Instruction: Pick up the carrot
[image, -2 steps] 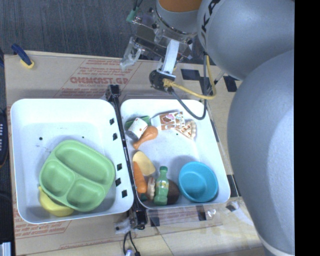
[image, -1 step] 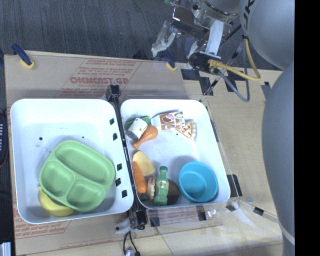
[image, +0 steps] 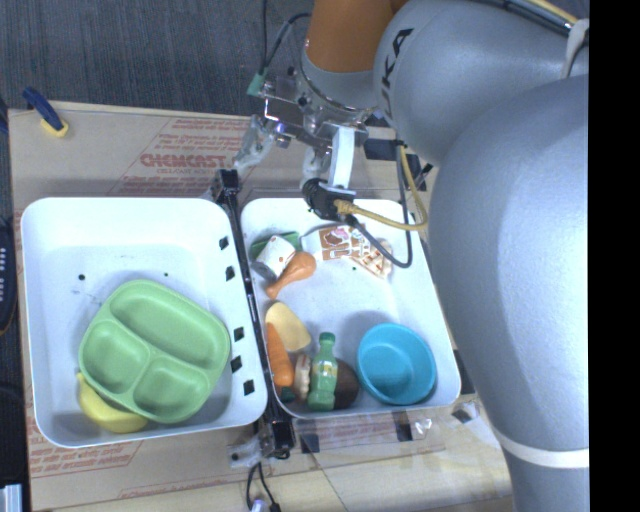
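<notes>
My gripper (image: 300, 140) (jaw spread I cannot tell) hangs over the right bin's far edge; the slim orange carrot (image: 279, 357) lies against the near-left wall, so I should descend along its length.

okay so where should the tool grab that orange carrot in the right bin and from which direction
Probably the middle of the slim orange carrot, coming straight down, fingers closing across its narrow width. It lies flat, lengthwise against the right white bin's left wall, with a green bottle and pale yellow piece close alongside, so side approaches look blocked.
</notes>
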